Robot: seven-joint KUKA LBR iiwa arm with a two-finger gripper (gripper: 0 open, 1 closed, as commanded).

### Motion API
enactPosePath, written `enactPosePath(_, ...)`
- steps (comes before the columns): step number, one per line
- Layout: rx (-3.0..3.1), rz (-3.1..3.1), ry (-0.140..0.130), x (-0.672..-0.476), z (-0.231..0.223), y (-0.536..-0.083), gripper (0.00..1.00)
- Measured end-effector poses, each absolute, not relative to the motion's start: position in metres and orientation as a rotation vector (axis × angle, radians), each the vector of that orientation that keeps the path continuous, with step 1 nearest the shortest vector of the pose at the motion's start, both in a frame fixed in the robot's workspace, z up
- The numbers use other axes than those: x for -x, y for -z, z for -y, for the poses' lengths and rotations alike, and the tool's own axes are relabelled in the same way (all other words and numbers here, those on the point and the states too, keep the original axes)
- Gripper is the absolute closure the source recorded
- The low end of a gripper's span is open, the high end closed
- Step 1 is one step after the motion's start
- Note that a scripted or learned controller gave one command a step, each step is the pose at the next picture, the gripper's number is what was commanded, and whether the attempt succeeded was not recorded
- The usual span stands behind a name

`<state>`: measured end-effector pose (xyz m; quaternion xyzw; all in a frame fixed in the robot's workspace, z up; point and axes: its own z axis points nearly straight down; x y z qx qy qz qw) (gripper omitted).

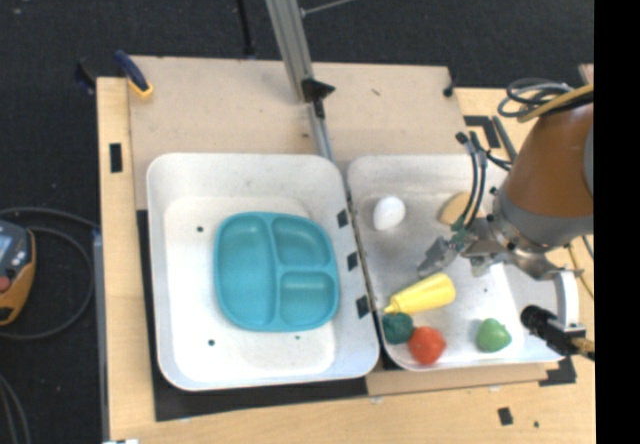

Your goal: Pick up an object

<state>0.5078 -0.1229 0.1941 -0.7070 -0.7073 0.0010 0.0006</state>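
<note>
A: On the left we see a teal divided plate (277, 270) in the left bin (170, 232); no writing we can read.

B: In the right bin (400, 182), a white ball (389, 212), yellow cone (424, 293), red ball (427, 344), green piece (491, 334). The gripper (447, 250) hovers above the cone; its opening, we cannot tell.

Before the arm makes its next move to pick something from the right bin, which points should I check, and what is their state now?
1. Objects to pick lie in the right bin: ok. White ball, yellow piece, dark green piece, red piece, green piece.
2. Gripper is over the right bin: ok.
3. Gripper holds nothing yet: cannot tell.
4. Nearest target has free space: not ok. The yellow piece touches the dark green piece.
5. White ball stands apart from the others: ok.
6. Blue tray sits in the left bin, away from the gripper: ok.
</note>
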Motion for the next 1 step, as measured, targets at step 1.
enactPosePath(1, 2.222, 2.221, -0.002, -0.5163, 0.1288, -0.1453, 0.00)
